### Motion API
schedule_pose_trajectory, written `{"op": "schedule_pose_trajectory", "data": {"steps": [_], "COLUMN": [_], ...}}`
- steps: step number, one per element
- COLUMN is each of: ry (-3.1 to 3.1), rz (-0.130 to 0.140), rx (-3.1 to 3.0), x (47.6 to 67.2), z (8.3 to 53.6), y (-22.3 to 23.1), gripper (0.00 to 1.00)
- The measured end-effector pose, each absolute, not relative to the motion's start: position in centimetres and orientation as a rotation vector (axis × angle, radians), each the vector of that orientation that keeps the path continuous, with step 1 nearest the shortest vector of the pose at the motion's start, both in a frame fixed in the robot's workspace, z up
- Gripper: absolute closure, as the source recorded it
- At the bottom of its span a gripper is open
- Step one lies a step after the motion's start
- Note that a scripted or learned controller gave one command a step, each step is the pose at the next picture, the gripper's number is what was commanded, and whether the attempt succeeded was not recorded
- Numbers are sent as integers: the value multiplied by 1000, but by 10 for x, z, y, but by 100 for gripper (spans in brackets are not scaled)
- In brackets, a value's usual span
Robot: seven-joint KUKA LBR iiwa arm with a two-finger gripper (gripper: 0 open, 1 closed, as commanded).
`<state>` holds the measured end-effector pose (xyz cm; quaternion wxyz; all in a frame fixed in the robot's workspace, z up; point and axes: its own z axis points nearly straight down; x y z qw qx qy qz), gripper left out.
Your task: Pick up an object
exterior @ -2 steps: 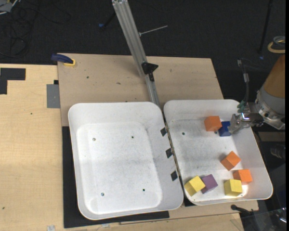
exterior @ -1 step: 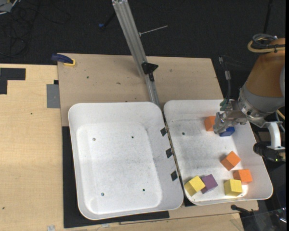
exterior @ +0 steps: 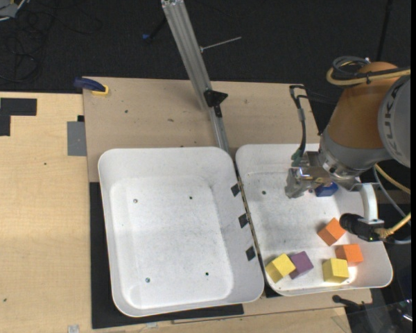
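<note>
Claw (exterior: 299, 183) near two yellow, two orange blocks.

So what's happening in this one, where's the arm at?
The grey KUKA arm reaches in from the right, its gripper low over the right white bin, next to a small blue block. Nothing shows between its fingers. Two orange foam cubes, two yellow cubes and a purple cube lie near that bin's front edge. The left white bin sits alongside.
</note>
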<state>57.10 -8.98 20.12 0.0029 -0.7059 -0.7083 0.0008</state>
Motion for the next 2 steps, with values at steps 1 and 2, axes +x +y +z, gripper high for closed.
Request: {"op": "schedule_pose_trajectory", "data": {"steps": [1, 2], "ry": [-2222, -2224], "rz": [2, -1], "rx": [-2212, -2215], "x": [569, 562], "z": [198, 215], "y": [-32, 19], "gripper": [100, 100]}}
